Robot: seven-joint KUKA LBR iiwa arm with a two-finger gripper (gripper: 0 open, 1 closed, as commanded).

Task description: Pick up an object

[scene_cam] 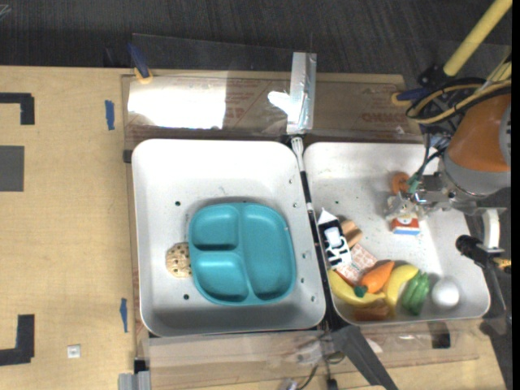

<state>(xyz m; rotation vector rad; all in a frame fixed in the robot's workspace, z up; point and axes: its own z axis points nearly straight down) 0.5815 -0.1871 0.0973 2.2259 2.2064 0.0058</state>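
Observation:
The right bin (357, 165) holds a pile of toy food at its near side: a yellow banana (357, 293), an orange carrot (376, 276), a green pepper (414, 292) and a pale round piece (445, 293). A black-and-white carton (331, 242) leans on the divider. A small white, red and blue toy (405, 222) lies alone mid-bin, with a small orange piece (398, 183) just beyond it. My gripper (421, 193) hangs over the bin's right part, close above and to the right of that small toy.
The left bin (154, 169) carries a teal divided plate (241, 252) and a cookie (177, 259) at the plate's left. A clear panel and a taped post (301, 92) stand behind the bins. Cables and a yellow rod (479, 27) crowd the back right.

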